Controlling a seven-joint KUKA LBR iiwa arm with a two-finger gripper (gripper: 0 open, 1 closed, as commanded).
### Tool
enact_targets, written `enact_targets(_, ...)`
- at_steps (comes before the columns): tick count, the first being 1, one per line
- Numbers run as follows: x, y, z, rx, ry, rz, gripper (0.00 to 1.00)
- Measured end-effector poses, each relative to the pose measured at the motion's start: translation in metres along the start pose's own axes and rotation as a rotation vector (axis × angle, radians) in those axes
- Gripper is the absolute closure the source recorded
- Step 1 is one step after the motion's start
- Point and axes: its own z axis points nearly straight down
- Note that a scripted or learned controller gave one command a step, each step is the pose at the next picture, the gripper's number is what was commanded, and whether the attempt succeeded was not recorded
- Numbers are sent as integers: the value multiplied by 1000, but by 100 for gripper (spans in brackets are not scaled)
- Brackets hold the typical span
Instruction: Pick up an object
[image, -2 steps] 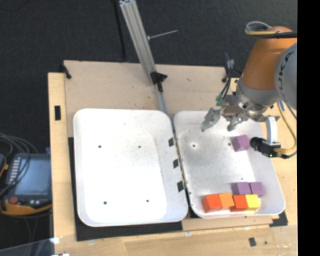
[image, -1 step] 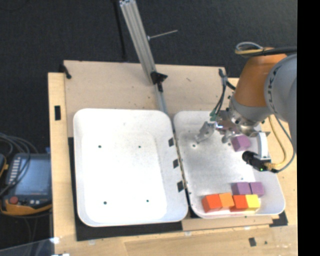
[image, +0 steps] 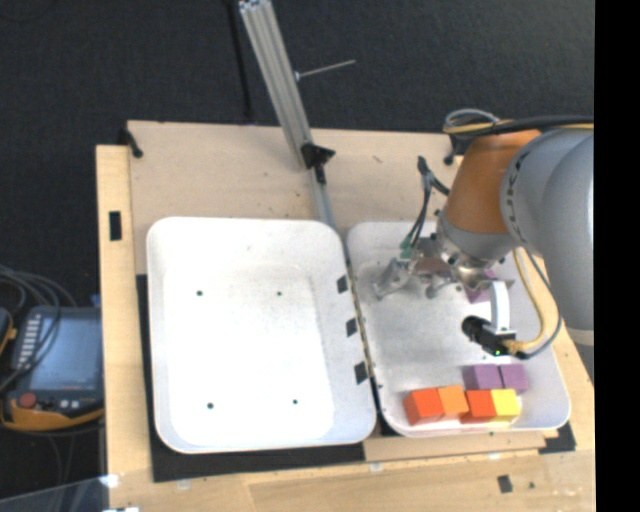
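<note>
Blocks sit at six o'clock in my right bin.
Light, rigid, I judge; pinch flat sides. Gripper at twelve: grip state unreadable.

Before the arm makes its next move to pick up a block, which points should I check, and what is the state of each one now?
1. Blocks are present in the right white bin: ok. Orange, yellow and purple small blocks lie along its near edge.
2. Blocks are free of the arm: ok, the grey arm with the orange band is over the far part of that bin, apart from them.
3. Two-finger gripper is above the right bin: ok.
4. Gripper fingers open: cannot tell.
5. Something already held: cannot tell.
6. Blocks have gaps for fingers: not ok, they sit tightly together.
</note>
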Motion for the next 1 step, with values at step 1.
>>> enact_targets(1,-2,1,-14,-8,0,9,100)
